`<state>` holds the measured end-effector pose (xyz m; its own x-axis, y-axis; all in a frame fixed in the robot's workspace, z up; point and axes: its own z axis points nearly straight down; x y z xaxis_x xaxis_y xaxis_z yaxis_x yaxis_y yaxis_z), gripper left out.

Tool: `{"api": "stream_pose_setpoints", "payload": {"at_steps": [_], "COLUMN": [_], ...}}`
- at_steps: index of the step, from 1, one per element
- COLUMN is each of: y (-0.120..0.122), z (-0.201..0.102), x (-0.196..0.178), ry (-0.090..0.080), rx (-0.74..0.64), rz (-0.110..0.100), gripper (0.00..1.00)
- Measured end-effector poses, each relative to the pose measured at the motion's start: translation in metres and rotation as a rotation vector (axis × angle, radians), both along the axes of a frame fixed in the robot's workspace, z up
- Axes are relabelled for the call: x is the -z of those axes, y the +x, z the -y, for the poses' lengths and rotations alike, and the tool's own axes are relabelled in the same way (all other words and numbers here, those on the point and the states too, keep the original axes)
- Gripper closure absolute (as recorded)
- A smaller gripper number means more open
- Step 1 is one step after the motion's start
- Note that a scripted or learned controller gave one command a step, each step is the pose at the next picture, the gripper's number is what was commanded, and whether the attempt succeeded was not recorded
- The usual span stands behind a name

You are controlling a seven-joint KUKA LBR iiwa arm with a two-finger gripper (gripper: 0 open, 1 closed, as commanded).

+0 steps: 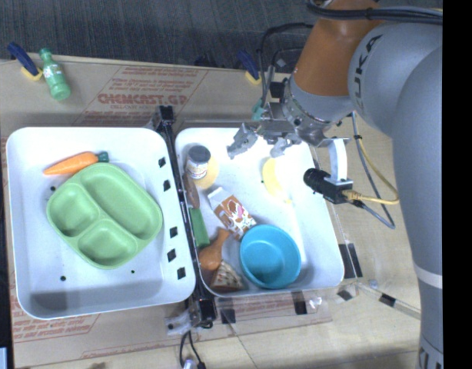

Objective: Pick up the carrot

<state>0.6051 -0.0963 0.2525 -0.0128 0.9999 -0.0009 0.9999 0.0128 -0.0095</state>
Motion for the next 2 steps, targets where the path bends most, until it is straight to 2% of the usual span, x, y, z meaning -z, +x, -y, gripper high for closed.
{"api": "stream_pose_setpoints", "payload": {"at_steps": [1,2], "y": [0.011,0.052], "z": [0.010,0.066], "x": [0.126,0.094], "ry": [-0.001,-0.003], "rx": [0.166,0.010], "rz": [-0.012,0.006], "gripper": [0.00,0.00]}}
